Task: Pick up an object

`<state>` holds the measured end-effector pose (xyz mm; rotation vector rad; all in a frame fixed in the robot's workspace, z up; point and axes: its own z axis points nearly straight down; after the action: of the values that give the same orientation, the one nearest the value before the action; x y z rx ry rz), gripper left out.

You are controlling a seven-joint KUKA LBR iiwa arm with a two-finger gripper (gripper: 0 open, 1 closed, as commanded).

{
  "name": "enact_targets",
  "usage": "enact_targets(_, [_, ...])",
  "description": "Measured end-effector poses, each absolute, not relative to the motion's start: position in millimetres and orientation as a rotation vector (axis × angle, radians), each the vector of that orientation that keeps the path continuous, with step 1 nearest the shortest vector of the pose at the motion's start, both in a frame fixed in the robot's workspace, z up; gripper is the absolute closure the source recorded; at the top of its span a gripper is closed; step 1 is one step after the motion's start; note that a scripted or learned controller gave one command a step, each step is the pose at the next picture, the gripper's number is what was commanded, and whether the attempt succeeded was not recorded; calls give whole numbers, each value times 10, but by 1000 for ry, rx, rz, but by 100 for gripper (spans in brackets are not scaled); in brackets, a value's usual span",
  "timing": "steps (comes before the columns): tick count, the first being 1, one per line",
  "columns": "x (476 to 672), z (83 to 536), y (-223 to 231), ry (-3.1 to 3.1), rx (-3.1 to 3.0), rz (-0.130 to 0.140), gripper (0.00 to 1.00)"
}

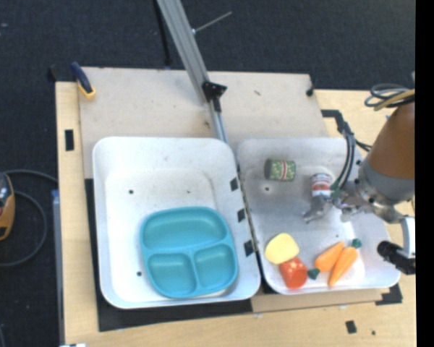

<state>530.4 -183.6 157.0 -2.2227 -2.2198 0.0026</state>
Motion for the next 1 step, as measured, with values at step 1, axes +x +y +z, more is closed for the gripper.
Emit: enact_targets(1, [5297,1041,-1846,-2219,-2222,5,0])
